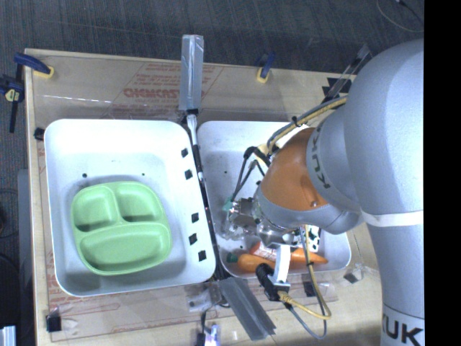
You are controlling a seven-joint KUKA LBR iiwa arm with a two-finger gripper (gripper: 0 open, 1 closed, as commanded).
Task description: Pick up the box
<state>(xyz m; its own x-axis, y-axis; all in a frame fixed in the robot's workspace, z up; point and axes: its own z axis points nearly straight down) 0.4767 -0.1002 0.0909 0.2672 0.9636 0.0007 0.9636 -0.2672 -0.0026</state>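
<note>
the arm (374,143) reaches low into the right bin (216,164), its gripper (248,225) buried under the orange wrist, so i cannot tell how it is set. i cannot pick out the box either; likely it lies beneath the wrist. the carrot (252,263) sits just beside the gripper and could be grabbed by mistake or nudged. the green tray (119,225) rests in the left bin (57,157).
</note>
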